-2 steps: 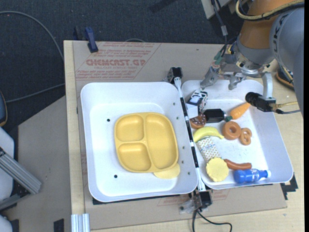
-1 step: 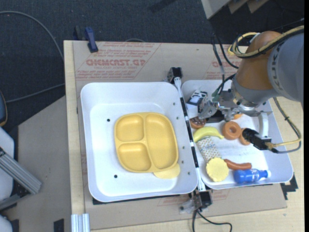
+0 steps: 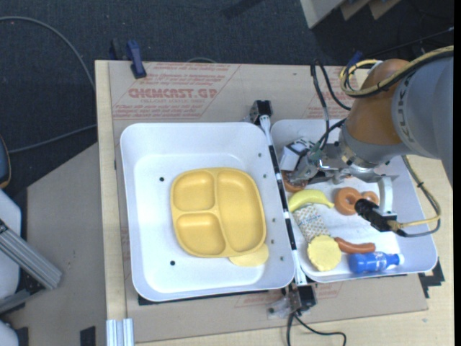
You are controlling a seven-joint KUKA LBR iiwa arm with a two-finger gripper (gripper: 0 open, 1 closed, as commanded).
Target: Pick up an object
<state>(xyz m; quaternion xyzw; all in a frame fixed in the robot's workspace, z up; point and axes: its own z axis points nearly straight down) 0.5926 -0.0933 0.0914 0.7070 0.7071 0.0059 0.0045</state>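
Banana lies just below the hand.

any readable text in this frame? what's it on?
"CHEMCAST GP", red print on the brown protective sheet covering the bench behind the left bin.
Smaller red lines around that print: too small and blurred to read.
Blue bottle in the right bin: no legible label.
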